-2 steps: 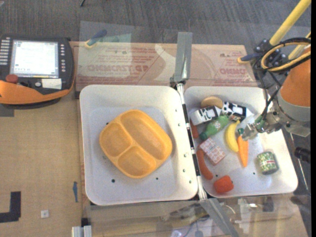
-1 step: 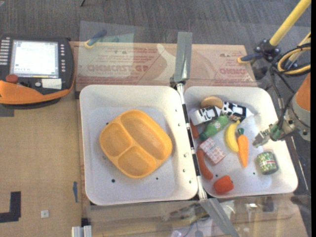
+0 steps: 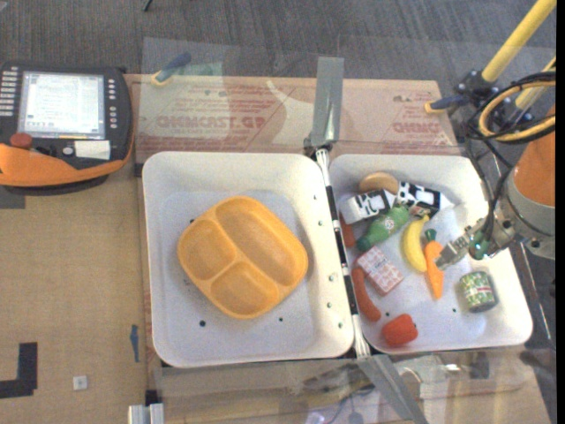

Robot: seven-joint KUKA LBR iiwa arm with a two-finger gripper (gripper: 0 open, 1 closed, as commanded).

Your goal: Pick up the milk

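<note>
Camera view: the milk [image 3: 393, 201], the black-and-white carton, lies at the back of the right bin [image 3: 512, 321], between the bun [image 3: 379, 183] and the green bottle [image 3: 386, 226]. Your end effector [image 3: 466, 247] hovers near the carrot [image 3: 433, 270], well apart from the milk; I cannot tell its state. Nothing grasped, so approach, grip and lift remain.
</note>
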